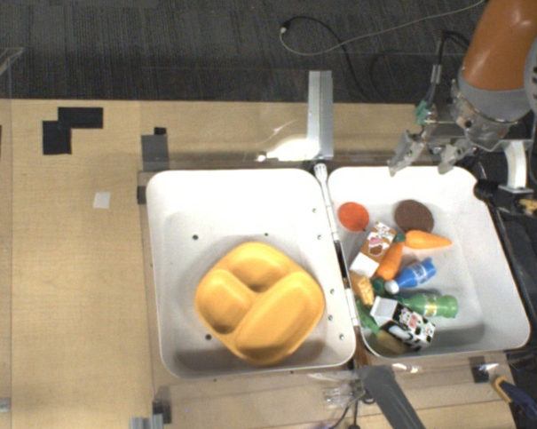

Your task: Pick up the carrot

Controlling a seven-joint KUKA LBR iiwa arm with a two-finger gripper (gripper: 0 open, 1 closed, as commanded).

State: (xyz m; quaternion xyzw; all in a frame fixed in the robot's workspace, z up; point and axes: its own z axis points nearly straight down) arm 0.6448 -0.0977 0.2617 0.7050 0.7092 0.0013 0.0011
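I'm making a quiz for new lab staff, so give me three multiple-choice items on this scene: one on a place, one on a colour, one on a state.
1. Where does the carrot lie?
A. In the left bin
B. In the right bin
C. On the bench outside the bins

2. What colour is the tray in the left bin?
A. Blue
B. Green
C. Yellow

3. Where is the end effector relative to the carrot?
A. Closed around it
B. Above the right bin's far rim, apart from it
C. Pressing it into the tray

Answers: 1 B, the carrot rests among the small items in the right bin, beside a brown disc. 2 C, the tray is plainly yellow. 3 B, the end effector is at the far rim, with a gap to the carrot.
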